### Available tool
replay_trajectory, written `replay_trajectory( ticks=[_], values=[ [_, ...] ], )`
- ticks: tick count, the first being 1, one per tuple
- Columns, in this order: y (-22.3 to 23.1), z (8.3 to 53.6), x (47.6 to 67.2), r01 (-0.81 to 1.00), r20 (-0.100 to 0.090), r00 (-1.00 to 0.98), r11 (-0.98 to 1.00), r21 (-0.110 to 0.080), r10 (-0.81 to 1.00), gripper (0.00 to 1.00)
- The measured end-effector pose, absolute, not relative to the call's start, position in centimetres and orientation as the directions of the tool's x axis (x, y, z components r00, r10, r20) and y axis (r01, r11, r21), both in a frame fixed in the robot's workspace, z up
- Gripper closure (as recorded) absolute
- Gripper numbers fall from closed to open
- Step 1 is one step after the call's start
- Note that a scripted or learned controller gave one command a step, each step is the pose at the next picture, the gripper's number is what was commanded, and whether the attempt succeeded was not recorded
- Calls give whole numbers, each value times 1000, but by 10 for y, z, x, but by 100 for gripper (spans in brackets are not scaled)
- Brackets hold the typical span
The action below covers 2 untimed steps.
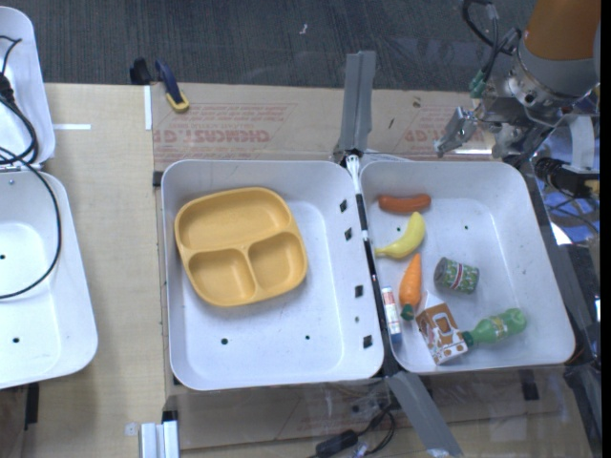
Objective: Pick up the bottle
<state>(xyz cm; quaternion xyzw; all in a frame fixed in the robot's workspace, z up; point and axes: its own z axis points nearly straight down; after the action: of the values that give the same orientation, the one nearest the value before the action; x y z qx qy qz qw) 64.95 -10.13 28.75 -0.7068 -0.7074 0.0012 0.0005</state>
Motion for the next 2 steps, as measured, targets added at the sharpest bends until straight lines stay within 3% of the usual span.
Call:
replay_trajectory(
  ticks=[1, 2],
  values=[
    [-114, 208, 553, 994, 0, -110, 110, -4, 994, 0],
    [-140, 216, 534, 996, 0, -89, 89, -2, 996, 0]
  ],
)
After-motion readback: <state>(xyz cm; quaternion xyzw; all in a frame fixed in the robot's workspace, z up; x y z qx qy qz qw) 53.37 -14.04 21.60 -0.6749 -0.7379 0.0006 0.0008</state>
